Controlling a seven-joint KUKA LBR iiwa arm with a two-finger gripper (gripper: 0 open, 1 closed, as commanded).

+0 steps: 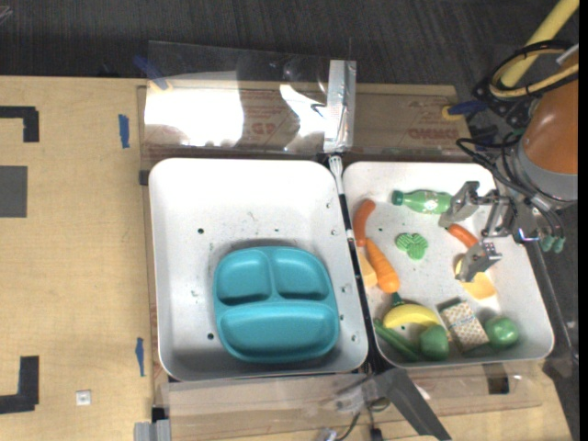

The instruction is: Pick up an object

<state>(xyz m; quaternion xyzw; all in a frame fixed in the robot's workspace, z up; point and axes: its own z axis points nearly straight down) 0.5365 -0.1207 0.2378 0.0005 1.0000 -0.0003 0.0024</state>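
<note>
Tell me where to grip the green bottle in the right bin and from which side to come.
Grip the green bottle across its wide body, coming straight down from above. It lies on its side, roughly left-right, cap to the left, with bare bin floor on both long sides for the fingers.

Small orange-red piece in right bin; between end effector fingers

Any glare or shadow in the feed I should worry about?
Camera view: strong glare on the clear plastic sheet behind the bins; soft shadow under the teal tray; gripper and toys in the right bin evenly lit, slightly soft.
</note>
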